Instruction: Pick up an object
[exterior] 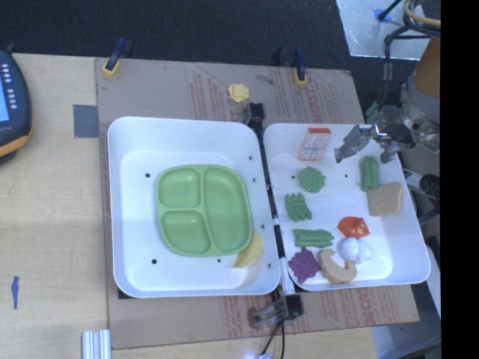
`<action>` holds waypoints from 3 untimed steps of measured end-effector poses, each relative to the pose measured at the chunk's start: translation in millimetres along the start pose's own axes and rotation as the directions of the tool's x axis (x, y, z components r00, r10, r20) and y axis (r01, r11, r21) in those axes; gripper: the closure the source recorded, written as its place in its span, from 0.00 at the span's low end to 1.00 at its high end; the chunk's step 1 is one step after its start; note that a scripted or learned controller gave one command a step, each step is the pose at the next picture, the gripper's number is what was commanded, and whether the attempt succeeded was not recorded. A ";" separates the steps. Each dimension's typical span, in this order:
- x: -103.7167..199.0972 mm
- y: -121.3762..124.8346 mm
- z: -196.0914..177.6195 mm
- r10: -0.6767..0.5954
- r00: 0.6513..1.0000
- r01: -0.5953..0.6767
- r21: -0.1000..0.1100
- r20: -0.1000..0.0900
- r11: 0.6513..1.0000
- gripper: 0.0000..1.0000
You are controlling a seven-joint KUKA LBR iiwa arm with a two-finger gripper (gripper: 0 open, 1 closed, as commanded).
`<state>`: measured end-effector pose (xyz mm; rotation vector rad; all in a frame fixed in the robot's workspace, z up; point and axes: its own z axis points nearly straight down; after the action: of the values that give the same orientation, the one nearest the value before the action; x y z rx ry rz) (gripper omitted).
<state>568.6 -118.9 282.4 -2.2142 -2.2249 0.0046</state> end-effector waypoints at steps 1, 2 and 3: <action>38.9 47.3 95.5 -0.005 1.000 0.005 0.004 -0.001 1.000 0.00; 6.3 52.4 195.7 0.001 1.000 -0.001 0.005 0.001 1.000 0.00; 6.3 53.5 179.7 0.001 1.000 -0.001 0.002 0.002 1.000 1.00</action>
<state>621.4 -112.3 102.5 -2.2150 -2.2243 0.0082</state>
